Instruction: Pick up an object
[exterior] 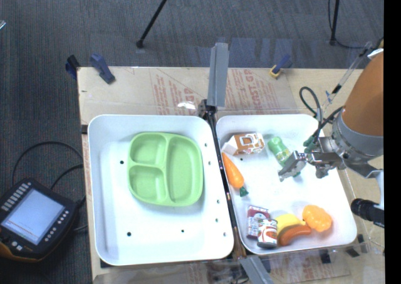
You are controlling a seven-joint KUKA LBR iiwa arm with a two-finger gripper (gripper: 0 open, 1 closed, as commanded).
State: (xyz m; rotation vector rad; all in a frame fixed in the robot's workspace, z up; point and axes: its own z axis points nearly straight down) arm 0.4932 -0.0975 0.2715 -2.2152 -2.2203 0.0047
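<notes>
Seen from above, a desk (156, 91) carries two shallow white bins side by side. The left bin (103, 214) holds a light green divided plate (166, 168), lying flat near its middle.

The right bin (348, 214) holds the loose objects the task could choose from. At its far left is a small orange and white carton (245, 143). Just right of that lies a green bottle-shaped item (277, 148). Along the left wall lies a toy carrot (234, 173), orange with a green tip. At the near edge sit a small red and white packet (261, 224), a yellow banana-like piece (287, 220) touching an orange-brown piece, and just right of them an orange toy pepper (317, 218).

The grey arm (366, 104) reaches in from the right. Its gripper (291, 168) hangs over the middle of the right bin, above bare white floor, near the green item and well apart from the near cluster. Nothing shows between its parts. Whether the gripper is apart or together cannot be told at this size.

By the look of it, the task is at an early stage: no object is lifted, every one rests in the bin, and the grasp and lift remain.
</notes>
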